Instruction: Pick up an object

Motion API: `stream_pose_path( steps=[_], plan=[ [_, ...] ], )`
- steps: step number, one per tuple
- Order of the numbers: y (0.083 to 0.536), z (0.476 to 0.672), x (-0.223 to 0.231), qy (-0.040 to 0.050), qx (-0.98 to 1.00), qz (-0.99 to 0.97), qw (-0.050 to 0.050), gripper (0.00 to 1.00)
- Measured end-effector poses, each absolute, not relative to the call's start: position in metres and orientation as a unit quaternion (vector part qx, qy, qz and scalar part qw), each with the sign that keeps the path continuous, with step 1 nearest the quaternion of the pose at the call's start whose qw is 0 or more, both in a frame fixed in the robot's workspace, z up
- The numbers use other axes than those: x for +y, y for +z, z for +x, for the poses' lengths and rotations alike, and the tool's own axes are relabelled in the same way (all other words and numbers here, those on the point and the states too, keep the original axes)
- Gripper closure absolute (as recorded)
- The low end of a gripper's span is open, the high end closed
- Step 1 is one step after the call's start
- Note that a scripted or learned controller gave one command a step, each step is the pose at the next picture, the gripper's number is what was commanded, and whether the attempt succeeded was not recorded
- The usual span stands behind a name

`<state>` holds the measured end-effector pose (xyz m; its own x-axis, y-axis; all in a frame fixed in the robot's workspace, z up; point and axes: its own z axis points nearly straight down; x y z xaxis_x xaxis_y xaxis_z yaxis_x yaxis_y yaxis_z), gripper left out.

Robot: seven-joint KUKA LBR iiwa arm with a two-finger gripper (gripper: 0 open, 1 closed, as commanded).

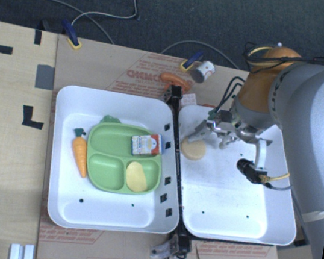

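We count two white bins (62, 140) — one green tray (101, 147), one carrot (79, 154), one small carton (145, 145), one yellow piece (136, 177) — and one tan disc (194, 151).

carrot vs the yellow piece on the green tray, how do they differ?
Colour: the carrot is orange with a green top; the yellow piece is plain pale yellow.
Shape: the carrot is long and tapered; the yellow piece is a short rounded oval.
Place: the carrot lies on the left bin floor beside the green tray; the yellow piece sits in a tray compartment.
Shared: both are in the left bin.
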<state>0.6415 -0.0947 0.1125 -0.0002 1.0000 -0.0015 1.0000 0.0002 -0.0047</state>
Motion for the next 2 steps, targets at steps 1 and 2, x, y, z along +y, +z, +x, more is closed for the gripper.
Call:
stream_pose_path(
  steps=[1, 2],
  plan=[
    [0.089, 0.642, -0.094, -0.0026, -0.708, -0.706, -0.003, 0.00],
    [0.106, 0.668, -0.094, 0.0002, -0.708, -0.706, -0.001, 0.00]
  ],
)
